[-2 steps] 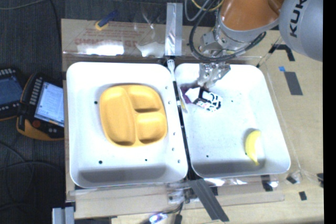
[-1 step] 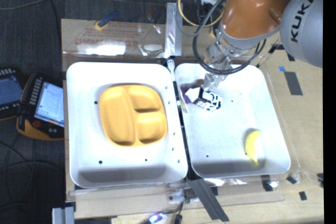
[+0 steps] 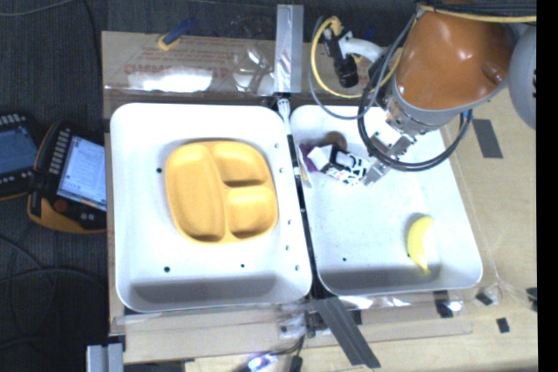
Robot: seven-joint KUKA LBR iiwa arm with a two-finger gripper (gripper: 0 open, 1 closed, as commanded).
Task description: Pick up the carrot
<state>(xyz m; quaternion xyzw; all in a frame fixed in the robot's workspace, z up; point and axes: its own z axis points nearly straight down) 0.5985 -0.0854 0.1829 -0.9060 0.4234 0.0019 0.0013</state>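
Gripper [image 3: 377,163] fingers too small and cluttered to tell whether spread or closed. Small dark and white things [image 3: 336,159] beside it in the right bin [image 3: 453,266] too blurred to name. Arm [image 3: 458,61] cut off at right edge. Handheld pendant [image 3: 65,179] clipped by left edge. Worktop [image 3: 218,65] clutter behind the bins indistinct.

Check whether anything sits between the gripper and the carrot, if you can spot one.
I cannot make out a carrot. The gripper hangs over the right bin, close beside a clutter of small dark, purple and white items; a carrot might lie among them. The banana lies well apart.
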